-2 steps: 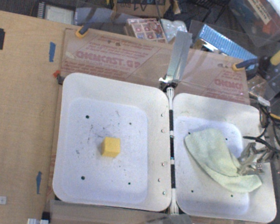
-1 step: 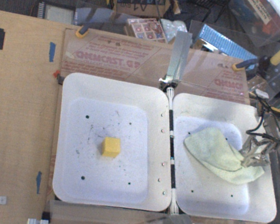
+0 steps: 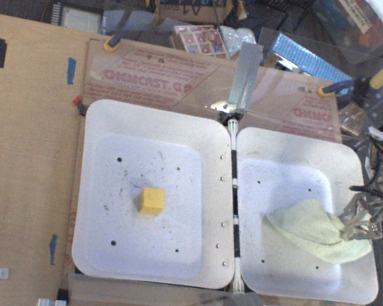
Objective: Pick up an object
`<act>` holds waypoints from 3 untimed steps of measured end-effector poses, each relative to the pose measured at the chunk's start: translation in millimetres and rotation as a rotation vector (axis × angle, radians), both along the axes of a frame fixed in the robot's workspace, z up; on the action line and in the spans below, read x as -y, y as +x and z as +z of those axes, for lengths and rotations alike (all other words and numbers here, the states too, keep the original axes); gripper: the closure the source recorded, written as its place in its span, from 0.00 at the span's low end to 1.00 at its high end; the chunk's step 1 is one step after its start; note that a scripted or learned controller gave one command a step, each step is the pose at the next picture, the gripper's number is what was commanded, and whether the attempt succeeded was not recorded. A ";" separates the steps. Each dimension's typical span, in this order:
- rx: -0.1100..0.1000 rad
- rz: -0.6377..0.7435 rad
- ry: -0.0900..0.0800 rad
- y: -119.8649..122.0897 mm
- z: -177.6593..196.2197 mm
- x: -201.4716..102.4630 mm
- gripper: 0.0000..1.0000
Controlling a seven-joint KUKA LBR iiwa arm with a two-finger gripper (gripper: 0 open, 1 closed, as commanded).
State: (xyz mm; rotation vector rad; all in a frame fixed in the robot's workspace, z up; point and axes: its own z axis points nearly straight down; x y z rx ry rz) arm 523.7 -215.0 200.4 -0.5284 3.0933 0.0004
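Cloth vs jaws: the cloth (image 3: 316,229) lies in the right bin (image 3: 280,274), and its right end sits right under the gripper (image 3: 359,224), which looks to be touching it there.
Jaws: a pale, see-through blur against the cloth; whether they stand wide, narrow or closed on the fabric cannot be told.
Cloth look: pale yellow-green, soft and crumpled, spread from the bin's middle to its right wall, with a folded lump at the right end.
Block vs jaws: the block (image 3: 153,201) lies in the left bin (image 3: 88,240), well apart from the gripper, near that bin's middle.
Block look: small, yellow, cube-like, sitting flat.
Count: two white bins side by side on the desk; one cloth; one block; one gripper.
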 end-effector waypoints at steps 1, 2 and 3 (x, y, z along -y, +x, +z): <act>0.005 -0.069 -0.001 27.3 -8.8 9.0 1.00; 0.005 -0.146 -0.001 65.1 -21.7 8.6 1.00; 0.006 -0.341 0.000 125.3 -23.5 8.6 1.00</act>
